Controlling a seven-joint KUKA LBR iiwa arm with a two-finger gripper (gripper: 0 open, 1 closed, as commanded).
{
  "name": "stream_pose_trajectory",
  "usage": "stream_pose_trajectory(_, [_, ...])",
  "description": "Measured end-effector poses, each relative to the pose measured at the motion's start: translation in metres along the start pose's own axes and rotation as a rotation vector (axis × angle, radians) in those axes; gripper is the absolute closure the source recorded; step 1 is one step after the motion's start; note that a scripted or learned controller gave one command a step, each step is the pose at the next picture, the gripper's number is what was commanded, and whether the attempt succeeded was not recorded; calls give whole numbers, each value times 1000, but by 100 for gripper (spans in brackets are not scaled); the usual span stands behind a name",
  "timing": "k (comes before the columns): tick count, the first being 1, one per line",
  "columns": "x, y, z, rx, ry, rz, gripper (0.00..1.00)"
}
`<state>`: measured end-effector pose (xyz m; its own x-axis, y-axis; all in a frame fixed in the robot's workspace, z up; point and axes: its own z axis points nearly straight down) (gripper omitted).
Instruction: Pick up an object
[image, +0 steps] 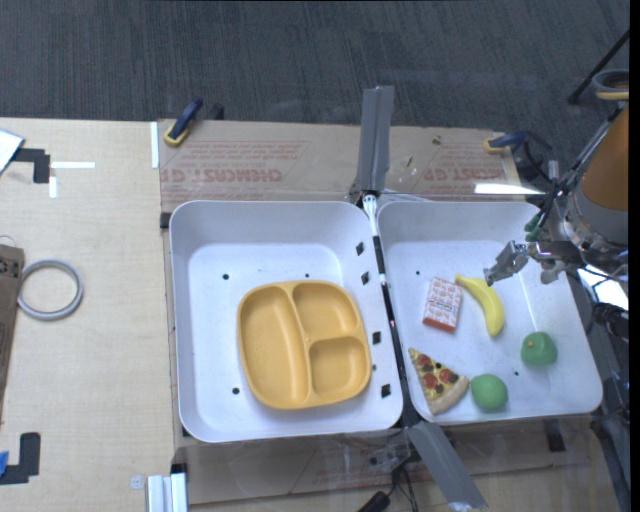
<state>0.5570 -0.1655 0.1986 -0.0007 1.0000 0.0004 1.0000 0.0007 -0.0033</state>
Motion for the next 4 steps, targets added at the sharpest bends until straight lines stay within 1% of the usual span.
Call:
stream_pose_trajectory(1, [3,7,102,-12,-3,-67,0])
stream_pose_trajectory(2, [-46,-18,90,-3,1,0,0])
stream_pose_trajectory(3, [-3,-2,107,-1,0,-162,0])
stream_pose_trajectory(4, [8,13,106,-5,-2,-325,0])
